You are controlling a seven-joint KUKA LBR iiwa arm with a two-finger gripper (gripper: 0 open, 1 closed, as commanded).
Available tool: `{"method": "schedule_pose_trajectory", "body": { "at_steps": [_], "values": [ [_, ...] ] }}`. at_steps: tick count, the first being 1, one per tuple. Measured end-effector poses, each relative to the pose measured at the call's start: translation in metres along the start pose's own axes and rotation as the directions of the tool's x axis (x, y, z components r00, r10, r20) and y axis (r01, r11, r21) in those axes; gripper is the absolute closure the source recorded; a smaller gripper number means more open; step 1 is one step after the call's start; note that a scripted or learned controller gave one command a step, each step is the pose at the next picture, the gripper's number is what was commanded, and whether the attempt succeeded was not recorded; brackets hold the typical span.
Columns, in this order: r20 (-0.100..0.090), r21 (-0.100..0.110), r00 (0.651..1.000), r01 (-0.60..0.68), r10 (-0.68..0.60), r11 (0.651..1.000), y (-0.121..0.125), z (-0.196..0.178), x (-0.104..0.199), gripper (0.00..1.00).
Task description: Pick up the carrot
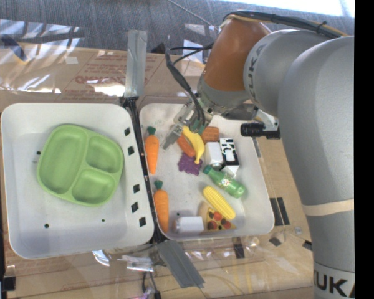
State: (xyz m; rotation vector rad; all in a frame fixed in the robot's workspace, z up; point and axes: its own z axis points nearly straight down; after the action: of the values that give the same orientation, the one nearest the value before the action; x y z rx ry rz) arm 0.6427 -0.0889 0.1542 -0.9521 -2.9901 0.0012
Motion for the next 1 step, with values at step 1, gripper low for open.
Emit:
{"method": "schedule_pose_trajectory", "body": {
  "at_steps": [1],
  "values": [
    [0.006,-0.002,1.0,0.01,-0.01,1.0,0.0029,-0.0135,-0.0007,1.0]
  ]
}}
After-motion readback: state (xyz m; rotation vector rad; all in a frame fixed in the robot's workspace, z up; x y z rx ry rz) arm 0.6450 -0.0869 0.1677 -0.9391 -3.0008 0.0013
